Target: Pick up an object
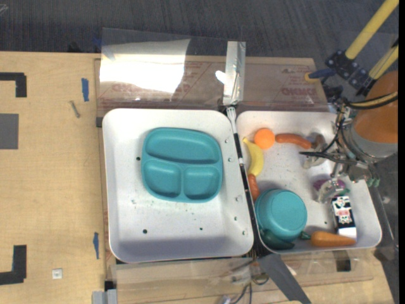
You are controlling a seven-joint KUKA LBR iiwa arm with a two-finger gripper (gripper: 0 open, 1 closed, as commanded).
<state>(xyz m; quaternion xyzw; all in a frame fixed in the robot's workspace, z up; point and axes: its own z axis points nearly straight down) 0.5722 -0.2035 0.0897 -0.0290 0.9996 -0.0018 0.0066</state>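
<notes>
A robotics lab is showing here; two white bins [120, 170] are sitting on a plywood bench [44, 170] marked with black tape; toy food is lying in one; dark carpet [190, 5] is running behind.

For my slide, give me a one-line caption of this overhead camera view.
Gripper reaches into the right bin among toy food and a teal pot; teal divided plate in left bin.

Grey arm [373, 141] with a broad orange band, black cables trailing beside its wrist.
</notes>
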